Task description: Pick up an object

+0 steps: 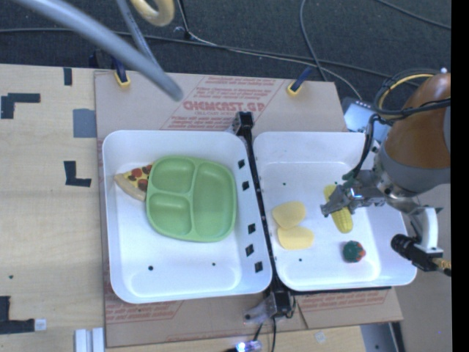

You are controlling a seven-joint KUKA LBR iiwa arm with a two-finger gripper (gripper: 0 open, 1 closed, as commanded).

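Observation:
A yellow corn cob (342,219) lies in the right bin (308,144), toward its right side. My gripper (341,200) is low over the cob's upper end and covers part of it, so I cannot see whether it holds the cob. Two pale yellow slices (289,213) (295,237) rest near the bin's left wall. A small green and red round piece (354,251) sits near the front right corner.
The left bin (111,218) holds a green divided plate (192,198) with a pizza slice (133,182) tucked at its left edge. A black divider (253,196) runs between the bins. Cables trail across the dark floor behind the bench.

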